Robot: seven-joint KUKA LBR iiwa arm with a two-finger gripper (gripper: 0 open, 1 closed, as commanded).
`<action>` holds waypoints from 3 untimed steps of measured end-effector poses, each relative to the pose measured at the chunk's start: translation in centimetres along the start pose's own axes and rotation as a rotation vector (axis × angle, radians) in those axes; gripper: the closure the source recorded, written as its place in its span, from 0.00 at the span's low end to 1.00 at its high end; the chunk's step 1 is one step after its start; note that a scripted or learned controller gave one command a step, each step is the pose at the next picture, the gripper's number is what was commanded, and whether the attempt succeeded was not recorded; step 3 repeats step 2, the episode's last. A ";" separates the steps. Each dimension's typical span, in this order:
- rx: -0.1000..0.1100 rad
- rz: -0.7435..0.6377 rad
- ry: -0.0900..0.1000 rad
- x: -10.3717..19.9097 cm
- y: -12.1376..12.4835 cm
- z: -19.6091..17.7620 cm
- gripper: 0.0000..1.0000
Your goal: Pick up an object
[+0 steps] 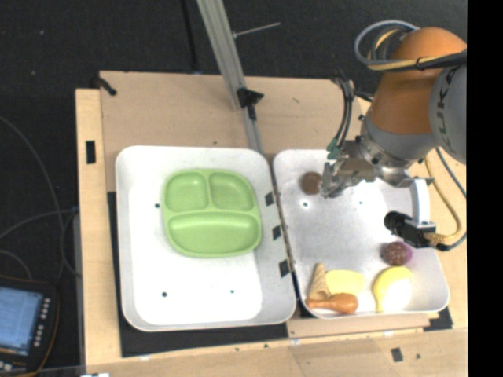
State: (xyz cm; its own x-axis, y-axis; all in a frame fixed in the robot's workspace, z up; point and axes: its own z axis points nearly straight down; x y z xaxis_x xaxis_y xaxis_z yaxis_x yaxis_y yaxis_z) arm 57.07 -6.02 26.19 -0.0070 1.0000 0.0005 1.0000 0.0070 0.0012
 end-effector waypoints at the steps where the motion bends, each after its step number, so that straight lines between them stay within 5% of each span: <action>1: 0.000 -0.001 0.001 6.0 1.4 0.0 1.00; 2: 0.000 -0.001 0.001 12.0 2.0 0.2 1.00; 3: 0.000 -0.001 0.001 12.0 2.0 0.2 1.00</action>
